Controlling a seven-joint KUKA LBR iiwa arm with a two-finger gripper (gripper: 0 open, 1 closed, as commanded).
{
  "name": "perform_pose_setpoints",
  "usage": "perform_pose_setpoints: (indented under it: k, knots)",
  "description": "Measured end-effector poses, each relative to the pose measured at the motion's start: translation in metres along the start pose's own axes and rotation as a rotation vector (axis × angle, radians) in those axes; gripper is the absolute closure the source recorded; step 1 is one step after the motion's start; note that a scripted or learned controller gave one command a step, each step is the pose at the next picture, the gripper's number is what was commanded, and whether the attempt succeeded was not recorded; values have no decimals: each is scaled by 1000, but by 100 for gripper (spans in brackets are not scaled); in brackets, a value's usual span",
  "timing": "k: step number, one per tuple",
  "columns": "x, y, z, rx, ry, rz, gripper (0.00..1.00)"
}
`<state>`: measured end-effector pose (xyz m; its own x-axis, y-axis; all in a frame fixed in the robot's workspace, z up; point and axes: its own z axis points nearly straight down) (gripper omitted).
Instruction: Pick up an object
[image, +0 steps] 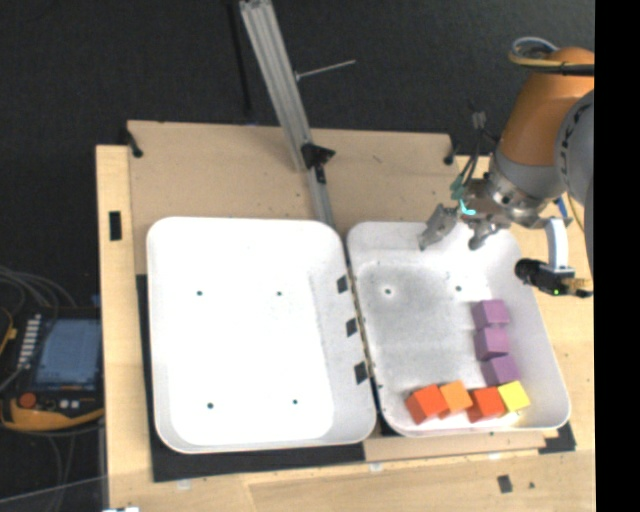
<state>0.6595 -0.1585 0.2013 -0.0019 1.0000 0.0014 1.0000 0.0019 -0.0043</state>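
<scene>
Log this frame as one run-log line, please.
gripper: open, empty, over right bin's far edge | blocks: untouched, near-right corner | pick: not yet done

A wooden tabletop (230, 170) carries the left white bin (250, 330); a slanted metal pole (285, 95) rises behind it, and a blue-screened handheld controller (55, 365) with cables lies at far left.
</scene>
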Motion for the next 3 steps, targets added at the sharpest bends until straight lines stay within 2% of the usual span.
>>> perform_pose_setpoints:
  k: [1, 2, 3]
  knots:
    - [-1, 1, -4, -4, -4, -2, 0]
    - [-3, 2, 37, -2, -4, -1, 0]
    - [-3, 4, 100, 0, -4, -5, 0]
